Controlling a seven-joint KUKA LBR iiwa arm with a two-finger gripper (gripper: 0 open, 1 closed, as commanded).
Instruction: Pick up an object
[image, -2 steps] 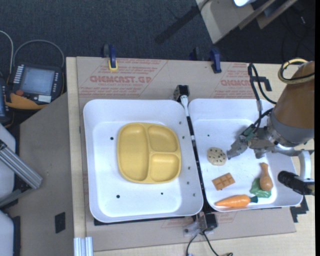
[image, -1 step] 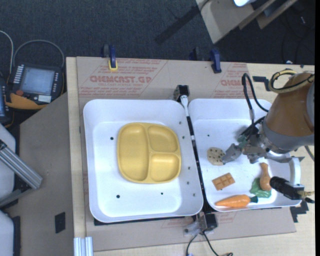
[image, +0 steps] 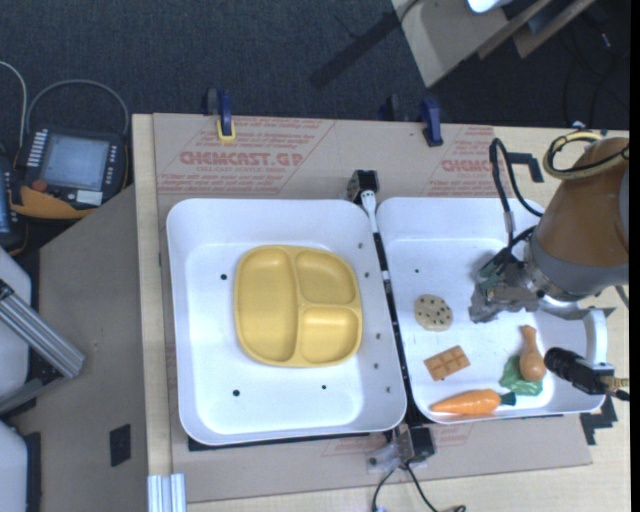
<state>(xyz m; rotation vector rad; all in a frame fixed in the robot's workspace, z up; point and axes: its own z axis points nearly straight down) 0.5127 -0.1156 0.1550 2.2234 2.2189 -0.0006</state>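
Note:
The right bin (image: 440, 225) holds a round chocolate-chip cookie (image: 433, 312), a small orange waffle cracker (image: 446, 362), an orange carrot (image: 467, 403) along the front wall, and a brown drumstick (image: 530, 354) lying on a green piece (image: 518, 381). My gripper (image: 492, 297) hangs low over the right bin, to the right of the cookie and up-left of the drumstick. Nothing shows in its grasp. The arm's orange band (image: 590, 210) rises above it at the right edge.
The left bin (image: 200, 300) carries a yellow divided plate (image: 297, 304) in its middle. A black ridge (image: 382, 280) separates the two bins. Blue clamps (image: 226, 112) pin the cardboard base at the back. A handheld pendant (image: 72, 165) lies off the bench to the far left.

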